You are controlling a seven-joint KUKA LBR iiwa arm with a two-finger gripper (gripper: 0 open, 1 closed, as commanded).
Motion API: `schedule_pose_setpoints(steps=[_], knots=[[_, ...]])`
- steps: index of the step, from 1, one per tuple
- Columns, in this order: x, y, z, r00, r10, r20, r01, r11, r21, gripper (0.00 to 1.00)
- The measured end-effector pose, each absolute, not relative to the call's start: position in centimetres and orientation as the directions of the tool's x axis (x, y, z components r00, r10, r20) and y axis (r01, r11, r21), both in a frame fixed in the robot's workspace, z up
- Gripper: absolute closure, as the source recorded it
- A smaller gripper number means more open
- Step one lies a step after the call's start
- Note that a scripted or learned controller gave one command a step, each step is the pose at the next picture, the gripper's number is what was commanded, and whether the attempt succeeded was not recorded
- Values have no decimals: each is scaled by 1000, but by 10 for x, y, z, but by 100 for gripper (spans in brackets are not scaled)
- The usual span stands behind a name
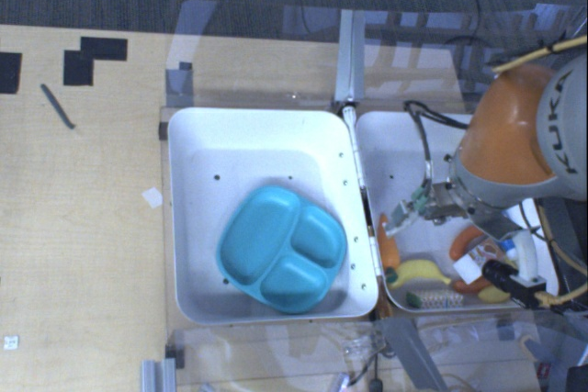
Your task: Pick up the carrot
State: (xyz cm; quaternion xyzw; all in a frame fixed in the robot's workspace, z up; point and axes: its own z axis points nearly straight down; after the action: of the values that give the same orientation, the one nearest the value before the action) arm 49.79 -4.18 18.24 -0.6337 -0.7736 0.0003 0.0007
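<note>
The carrot is a short orange piece lying against the left wall of the right bin, near its front. My gripper hangs low just above and to the right of the carrot's far end, reaching in from the grey and orange arm. I see nothing held in it. The arm hides much of the right bin's right half.
A yellow banana lies right of the carrot at the bin's front, with a dark green piece before it and an orange-red item further right. A blue divided plate sits in the left bin.
</note>
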Motion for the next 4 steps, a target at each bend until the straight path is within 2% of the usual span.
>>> schedule_pose_setpoints(steps=[1, 2, 3, 4], knots=[[488, -109, 279, 111, 994, -1, 994, -111, -1, 0], [486, -98, 116, 42, 999, 1, 999, -42, -6, 0], [492, -92, 94, -164, 986, -14, 986, 164, 17, 0], [493, -87, 100, -168, 986, -5, 986, 168, 14, 100]])
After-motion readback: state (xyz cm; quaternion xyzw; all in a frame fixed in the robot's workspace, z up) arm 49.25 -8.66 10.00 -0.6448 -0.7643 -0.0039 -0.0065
